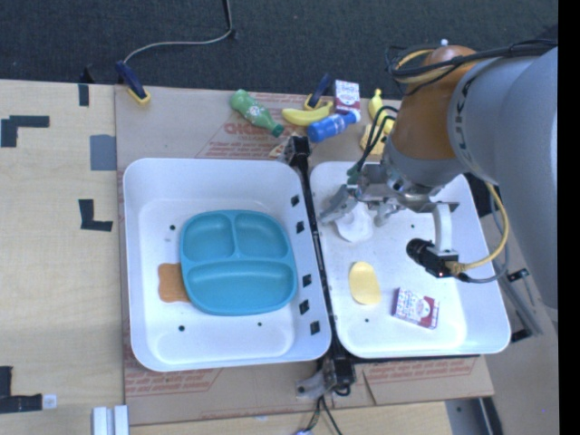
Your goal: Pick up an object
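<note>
- Gripper (pixel 355 208) low over upper-left part of right bin (pixel 485 320), at a whitish crumpled object (pixel 355 226); finger spread hidden by arm's wrist, cannot tell if anything is held.
- Whitish object sits near the divider between the bins, just under the gripper.
- Yellow oval piece (pixel 364 283) lies below it, near the bin's left wall; small red-and-white carton (pixel 416 308) to its right, apart from it.
- Open floor in right bin toward lower right corner.
- Left bin (pixel 145 243) holds blue divided plate (pixel 238 261) with an orange flat piece (pixel 169 283) touching its left edge.
- Behind the bins on the bench: green bottle (pixel 256 112), banana (pixel 306 114), blue bottle (pixel 330 127), small box (pixel 347 93).
</note>
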`<state>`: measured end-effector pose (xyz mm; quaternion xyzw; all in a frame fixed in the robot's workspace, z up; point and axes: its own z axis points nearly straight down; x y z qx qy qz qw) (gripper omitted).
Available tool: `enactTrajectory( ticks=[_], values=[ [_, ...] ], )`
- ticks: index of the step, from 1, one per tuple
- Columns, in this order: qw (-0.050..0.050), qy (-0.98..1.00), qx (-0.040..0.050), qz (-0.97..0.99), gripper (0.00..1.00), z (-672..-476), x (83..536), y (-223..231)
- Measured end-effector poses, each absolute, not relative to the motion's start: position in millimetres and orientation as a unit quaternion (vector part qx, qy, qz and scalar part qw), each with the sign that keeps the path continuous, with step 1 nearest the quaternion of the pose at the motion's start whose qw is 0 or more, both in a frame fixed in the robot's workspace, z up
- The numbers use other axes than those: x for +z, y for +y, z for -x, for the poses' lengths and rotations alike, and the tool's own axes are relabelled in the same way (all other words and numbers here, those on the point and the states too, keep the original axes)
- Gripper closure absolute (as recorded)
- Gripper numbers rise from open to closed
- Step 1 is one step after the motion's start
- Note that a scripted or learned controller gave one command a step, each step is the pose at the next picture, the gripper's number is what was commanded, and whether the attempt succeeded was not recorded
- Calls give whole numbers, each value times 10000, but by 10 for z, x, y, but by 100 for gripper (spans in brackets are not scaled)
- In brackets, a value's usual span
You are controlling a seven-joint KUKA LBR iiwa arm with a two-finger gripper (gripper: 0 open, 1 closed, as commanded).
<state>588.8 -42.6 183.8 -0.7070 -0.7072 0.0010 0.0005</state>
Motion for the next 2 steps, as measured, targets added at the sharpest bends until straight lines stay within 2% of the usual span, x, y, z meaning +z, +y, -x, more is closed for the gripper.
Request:
enactTrajectory(
  ticks=[1,2],
  values=[
    [-1,-7078,6,7064,0,-6583,1839,-515],
    [3,-7077,7,7065,0,-6285,1913,-126]
  ],
)
